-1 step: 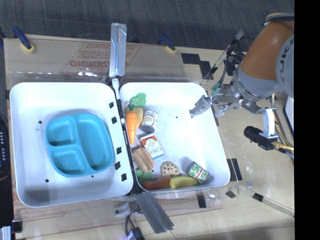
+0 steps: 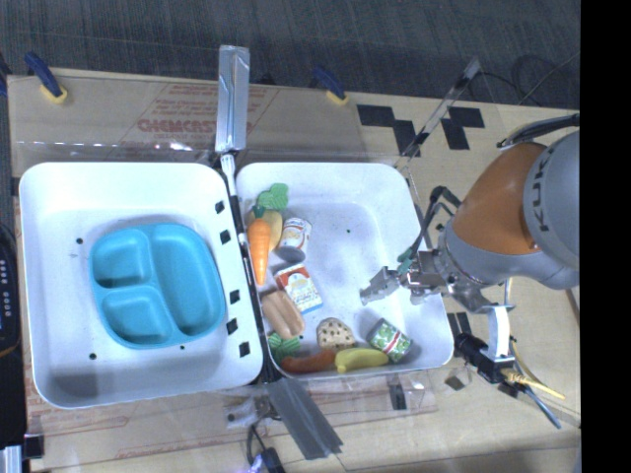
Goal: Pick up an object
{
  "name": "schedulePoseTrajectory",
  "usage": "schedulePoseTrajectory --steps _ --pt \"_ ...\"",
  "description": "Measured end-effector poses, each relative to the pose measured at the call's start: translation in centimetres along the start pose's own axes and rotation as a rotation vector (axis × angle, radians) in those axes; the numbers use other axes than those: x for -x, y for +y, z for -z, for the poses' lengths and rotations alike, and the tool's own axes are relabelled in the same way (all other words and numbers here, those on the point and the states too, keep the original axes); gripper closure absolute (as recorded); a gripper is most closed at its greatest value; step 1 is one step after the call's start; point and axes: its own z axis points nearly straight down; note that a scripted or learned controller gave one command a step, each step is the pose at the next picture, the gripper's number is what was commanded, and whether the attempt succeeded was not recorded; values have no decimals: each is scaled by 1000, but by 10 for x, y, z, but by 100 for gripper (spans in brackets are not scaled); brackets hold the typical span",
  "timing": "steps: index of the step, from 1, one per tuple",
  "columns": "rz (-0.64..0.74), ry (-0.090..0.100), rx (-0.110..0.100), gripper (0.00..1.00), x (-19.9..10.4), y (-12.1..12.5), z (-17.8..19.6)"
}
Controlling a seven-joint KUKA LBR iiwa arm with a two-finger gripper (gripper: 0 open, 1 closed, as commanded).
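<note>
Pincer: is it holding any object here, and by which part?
Nothing is held. The pincer hangs over bare bin floor in the right bin, apart from the green-and-white can below it.

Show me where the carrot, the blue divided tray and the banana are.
carrot point(image 2: 258, 248): camera view, middle of its orange body.
blue divided tray point(image 2: 193, 282): camera view, floor of its large compartment.
banana point(image 2: 361, 360): camera view, middle of its yellow length.

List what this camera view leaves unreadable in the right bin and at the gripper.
- Gripper: small and blurred over the right bin; whether the jaws stand open or shut cannot be told.
- Small carton: its label print is too small to read.
- Green packet: wording too small to read.
- Red item at the bin's near wall: partly hidden by the banana and the rim.
</note>
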Motion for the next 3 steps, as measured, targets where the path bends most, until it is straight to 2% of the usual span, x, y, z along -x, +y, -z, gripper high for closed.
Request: schedulePoseTrajectory --steps 1,2,3 --pt "81 -1 11 0 -5 -8 -59" --pt "84 -3 12 100 -4 -8 -49" --pt "84 -3 12 0 -4 -8 -49"
